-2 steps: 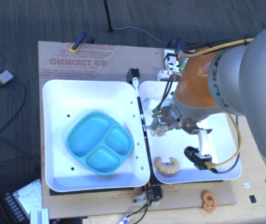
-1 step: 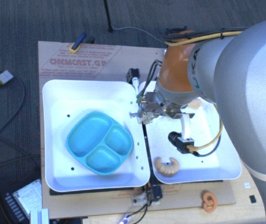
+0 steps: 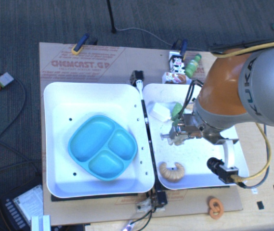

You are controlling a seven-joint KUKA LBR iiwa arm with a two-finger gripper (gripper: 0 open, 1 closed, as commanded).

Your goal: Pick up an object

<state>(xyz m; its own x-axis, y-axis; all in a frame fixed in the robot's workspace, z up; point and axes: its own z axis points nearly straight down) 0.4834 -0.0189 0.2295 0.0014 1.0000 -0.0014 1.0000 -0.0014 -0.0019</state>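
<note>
Camera view: gripper (image 3: 174, 136) over the right bin (image 3: 194, 181), beside a croissant (image 3: 172, 172); grip state unclear

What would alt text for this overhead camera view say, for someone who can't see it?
A grey and orange robot arm reaches over the right white bin, above a croissant-shaped toy and a white block. The left bin holds a blue divided plate.

End effector (image 3: 174, 136) low, arm from right
</note>
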